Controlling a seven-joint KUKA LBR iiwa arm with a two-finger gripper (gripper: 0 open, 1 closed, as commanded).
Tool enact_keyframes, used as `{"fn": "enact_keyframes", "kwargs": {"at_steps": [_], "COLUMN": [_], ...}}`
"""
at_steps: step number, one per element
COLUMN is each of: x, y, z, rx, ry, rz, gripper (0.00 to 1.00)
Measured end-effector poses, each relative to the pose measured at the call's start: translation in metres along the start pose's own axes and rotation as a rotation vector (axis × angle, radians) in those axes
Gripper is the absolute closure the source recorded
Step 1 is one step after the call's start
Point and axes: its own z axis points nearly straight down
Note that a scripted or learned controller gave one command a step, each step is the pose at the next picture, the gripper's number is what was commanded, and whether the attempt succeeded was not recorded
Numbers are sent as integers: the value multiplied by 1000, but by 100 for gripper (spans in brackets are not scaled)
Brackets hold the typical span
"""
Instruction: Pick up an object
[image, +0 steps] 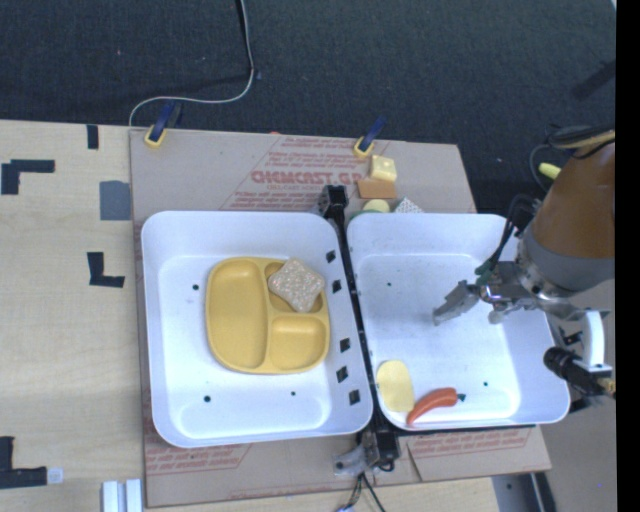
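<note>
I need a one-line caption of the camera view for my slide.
KUKA arm's gripper hovers over the right bin, near a red pepper; a yellow tray sits in the left bin.

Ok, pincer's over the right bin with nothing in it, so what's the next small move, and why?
Probably shift the pincer toward the bin's near edge, over the orange-red piece beside the pale yellow piece; those lie nearest, and it hangs above bare floor.
</note>
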Motion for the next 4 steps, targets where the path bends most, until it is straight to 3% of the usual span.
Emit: {"fn": "enact_keyframes", "kwargs": {"at_steps": [1,2,3,4], "x": [-56,0,41,44], "y": [65,110,143,162], "z": [64,129,126,127], "rx": [-1,-4,-4,6], "ry": [-3,-3,0,-4], "rz": [2,-6,-5,-2], "gripper": [0,0,0,0]}}
